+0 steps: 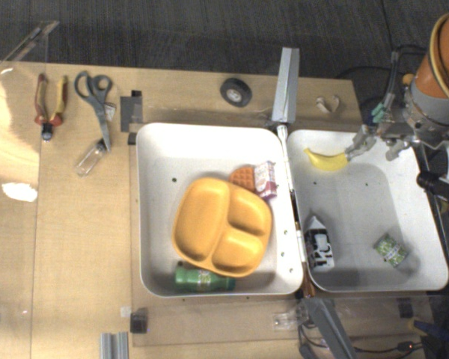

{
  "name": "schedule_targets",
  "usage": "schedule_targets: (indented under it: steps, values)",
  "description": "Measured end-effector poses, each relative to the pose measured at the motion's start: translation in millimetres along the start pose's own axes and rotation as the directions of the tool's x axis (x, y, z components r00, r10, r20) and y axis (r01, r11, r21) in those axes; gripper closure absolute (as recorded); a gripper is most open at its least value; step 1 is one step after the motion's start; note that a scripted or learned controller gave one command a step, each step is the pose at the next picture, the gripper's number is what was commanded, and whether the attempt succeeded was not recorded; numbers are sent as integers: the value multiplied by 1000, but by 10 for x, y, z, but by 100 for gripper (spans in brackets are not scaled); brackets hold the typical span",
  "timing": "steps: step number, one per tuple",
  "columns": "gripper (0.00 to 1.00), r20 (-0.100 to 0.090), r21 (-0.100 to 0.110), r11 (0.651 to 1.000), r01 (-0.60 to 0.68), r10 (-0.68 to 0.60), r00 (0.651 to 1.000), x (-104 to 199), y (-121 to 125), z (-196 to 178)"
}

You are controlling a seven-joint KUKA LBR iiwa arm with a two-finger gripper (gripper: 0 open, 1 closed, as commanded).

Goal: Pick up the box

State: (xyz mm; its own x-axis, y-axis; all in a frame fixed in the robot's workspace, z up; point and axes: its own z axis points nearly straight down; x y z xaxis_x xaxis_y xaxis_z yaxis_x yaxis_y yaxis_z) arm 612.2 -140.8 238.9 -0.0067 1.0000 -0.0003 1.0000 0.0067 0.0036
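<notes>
Overhead, the gripper (373, 142) (finger spread unclear) hangs beside the banana (325, 159), box (319, 247) apart.

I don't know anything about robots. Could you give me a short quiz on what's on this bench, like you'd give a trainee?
1. True or false: the yellow plastic divided tray lies in the white bin on the view's left.
2. Which lies nearest the end effector? A: the yellow banana. B: the green bottle lying on its side. C: the grey-handled scissors.
3. Fill in: the small black-and-white carton lies in the bin on the view's ___.

Key: 1 true; 2 A; 3 right.
</notes>
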Motion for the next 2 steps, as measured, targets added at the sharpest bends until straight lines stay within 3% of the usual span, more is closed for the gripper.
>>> schedule_targets:
  steps: [1,2]
  values:
    - [0,1,-1,998,60,-60,998,-315,-694,860]
    - [0,1,-1,997,81,-81,997,-640,-1246,1452]
